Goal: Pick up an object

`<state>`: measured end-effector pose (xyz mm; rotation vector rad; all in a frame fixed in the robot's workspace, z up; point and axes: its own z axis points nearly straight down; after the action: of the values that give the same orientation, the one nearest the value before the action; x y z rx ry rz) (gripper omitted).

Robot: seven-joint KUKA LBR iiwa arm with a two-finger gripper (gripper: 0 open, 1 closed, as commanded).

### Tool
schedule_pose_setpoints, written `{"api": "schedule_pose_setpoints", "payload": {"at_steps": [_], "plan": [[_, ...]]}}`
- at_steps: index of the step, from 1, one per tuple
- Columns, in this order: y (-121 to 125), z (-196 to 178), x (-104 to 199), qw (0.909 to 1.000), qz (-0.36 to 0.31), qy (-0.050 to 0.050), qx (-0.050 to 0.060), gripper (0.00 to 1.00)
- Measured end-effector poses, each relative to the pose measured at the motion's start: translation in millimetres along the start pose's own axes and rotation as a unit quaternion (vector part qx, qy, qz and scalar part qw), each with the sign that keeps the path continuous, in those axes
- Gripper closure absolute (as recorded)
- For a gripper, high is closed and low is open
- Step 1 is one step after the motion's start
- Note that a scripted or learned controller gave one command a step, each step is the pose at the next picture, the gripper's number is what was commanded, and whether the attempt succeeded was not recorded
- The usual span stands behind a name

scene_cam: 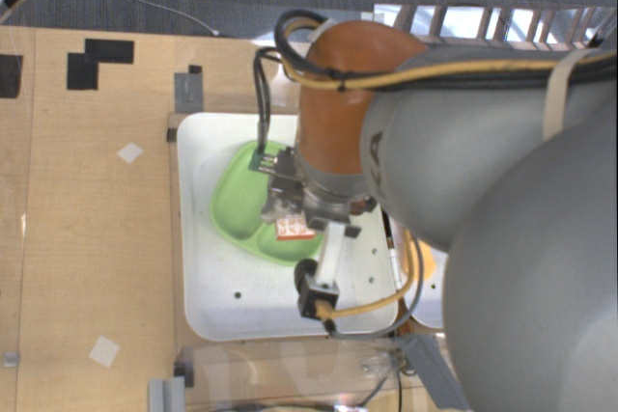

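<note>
Green bowl (237,198) beneath gripper (290,225)

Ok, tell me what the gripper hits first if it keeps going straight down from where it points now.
Most likely the green object lying in the white bin: the gripper sits right over its right part. Depth is unclear from above, so it may already be touching.

light wooden bench (87,236) with a shallow white bin (198,304) and black markings (97,61)
</note>
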<state>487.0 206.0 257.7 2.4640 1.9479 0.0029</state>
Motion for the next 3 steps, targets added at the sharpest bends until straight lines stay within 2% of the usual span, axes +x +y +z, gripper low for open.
{"api": "schedule_pose_setpoints", "payload": {"at_steps": [1,2,3], "plan": [[-3.8,15.9,16.3,0.9354,-0.354,0.0,0.0,1.0],[-1.3,-3.9,10.0,0.8831,-0.469,0.0,-0.002,1.0],[-0.7,35.8,5.0,0.7468,-0.665,0.0,-0.001,1.0]]}}
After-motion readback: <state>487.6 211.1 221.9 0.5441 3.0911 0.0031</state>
